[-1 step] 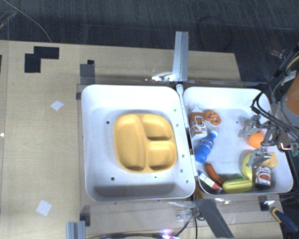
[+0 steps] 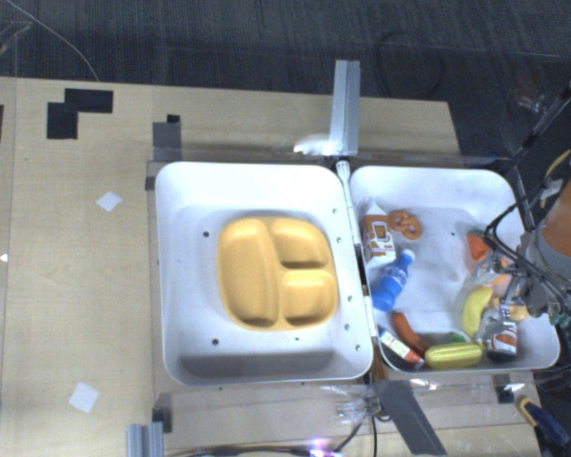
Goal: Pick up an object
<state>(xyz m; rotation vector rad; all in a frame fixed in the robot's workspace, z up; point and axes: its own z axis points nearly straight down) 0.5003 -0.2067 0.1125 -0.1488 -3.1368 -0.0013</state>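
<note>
Dark carpet ran behind the pale wooden worktop (image 2: pixel 67 284), where you had two white bins side by side. Your gripper (image 2: pixel 506 320) sat low in the right bin (image 2: pixel 438 184), near its right wall, wrapped in cables and clutter, so I could not tell whether it was spread or pinching anything. Just beside it lay a yellow banana-shaped toy (image 2: pixel 475 309), and a small dark-and-red item (image 2: pixel 502 343) sat right under it. An orange piece (image 2: pixel 478 247) lay a little above, near the cables. Along the bin's front edge you had a yellow-green oblong toy (image 2: pixel 453 354), and next to that a red sausage-shaped item (image 2: pixel 405 333). Further left, a blue bottle (image 2: pixel 391 282) lay tilted near the divider, with a small orange-and-white carton (image 2: pixel 378 237) above it and a pretzel-shaped toy (image 2: pixel 405 224) touching or just beside the carton. The grey arm with its orange band (image 2: pixel 563 219) came in from the right edge. The left bin (image 2: pixel 186 255) held a yellow compartment tray (image 2: pixel 276 271), roughly centred, well apart from the gripper.
</note>
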